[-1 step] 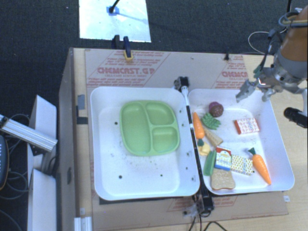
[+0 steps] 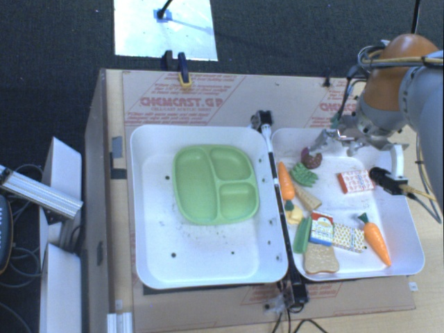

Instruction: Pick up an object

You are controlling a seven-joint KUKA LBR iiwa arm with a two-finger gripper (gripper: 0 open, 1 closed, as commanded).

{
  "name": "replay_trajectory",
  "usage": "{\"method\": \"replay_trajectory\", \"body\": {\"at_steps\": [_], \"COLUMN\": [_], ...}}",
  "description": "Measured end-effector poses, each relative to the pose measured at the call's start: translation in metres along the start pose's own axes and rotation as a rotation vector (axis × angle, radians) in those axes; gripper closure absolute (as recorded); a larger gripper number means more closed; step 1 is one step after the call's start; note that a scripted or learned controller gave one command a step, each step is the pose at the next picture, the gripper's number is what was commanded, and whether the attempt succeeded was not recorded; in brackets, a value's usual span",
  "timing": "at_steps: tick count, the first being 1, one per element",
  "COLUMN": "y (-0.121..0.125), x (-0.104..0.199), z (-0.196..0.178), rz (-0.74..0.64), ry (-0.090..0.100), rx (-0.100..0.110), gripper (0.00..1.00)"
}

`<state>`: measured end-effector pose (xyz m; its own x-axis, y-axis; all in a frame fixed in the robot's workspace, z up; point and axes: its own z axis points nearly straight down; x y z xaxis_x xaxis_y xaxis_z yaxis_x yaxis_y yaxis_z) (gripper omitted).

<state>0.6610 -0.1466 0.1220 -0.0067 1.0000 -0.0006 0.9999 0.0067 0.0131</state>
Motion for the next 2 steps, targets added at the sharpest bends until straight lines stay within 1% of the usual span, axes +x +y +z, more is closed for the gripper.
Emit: {"method": "replay_trajectory", "body": {"at_steps": [1, 2], "y": [0.008, 0.009], "x": [0.05, 0.049], "z": [0.038, 0.026], "rz": [0.001, -0.001], "ry": [0.002, 0.0], "rx": [0.011, 0.007], "gripper": [0.0, 1.0]}}
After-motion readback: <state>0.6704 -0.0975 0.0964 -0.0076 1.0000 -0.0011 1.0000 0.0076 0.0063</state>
